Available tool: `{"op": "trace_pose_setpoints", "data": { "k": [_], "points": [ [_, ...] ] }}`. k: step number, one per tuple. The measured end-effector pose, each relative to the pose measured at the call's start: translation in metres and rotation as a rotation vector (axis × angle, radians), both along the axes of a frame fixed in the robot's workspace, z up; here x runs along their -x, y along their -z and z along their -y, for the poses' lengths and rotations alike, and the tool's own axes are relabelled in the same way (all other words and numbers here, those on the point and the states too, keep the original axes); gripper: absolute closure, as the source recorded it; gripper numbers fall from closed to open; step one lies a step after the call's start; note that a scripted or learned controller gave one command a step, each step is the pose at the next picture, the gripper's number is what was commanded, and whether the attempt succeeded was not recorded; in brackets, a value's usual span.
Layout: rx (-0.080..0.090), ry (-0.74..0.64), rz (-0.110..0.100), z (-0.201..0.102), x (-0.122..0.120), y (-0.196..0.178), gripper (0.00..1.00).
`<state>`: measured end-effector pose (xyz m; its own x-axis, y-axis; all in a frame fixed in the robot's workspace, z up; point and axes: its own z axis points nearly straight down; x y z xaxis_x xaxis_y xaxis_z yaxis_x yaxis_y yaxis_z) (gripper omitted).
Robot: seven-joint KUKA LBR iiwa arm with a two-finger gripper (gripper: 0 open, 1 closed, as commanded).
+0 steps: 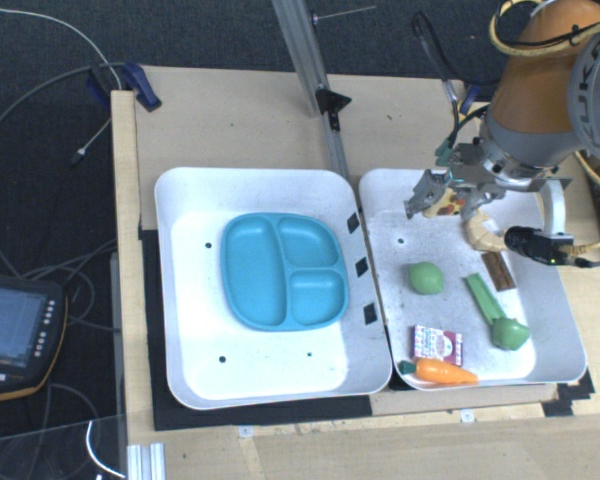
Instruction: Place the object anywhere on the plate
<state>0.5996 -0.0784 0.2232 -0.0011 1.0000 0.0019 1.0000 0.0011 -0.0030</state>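
The pincer (432, 196) sits low at the right bin's (542, 320) far end — apart or together, cannot tell.

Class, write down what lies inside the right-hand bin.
A green ball, green scoop, brown bar, pink packet and carrot. The gripper covers the bin's far part, partly hiding a beige thing.

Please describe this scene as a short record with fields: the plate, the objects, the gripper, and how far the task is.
plate: blue, three compartments, in the left bin
objects: green ball, green scoop, brown bar, pink box, orange carrot, all in the right bin
gripper: over the far end of the right bin
task: not yet done; no object on the plate
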Motion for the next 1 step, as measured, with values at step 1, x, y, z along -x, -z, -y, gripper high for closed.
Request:
{"op": "trace_pose_setpoints", "data": {
  "k": [1],
  "points": [
    [0.0,0.0,0.0,0.0002,0.0,0.0,0.0]
  ]
}}
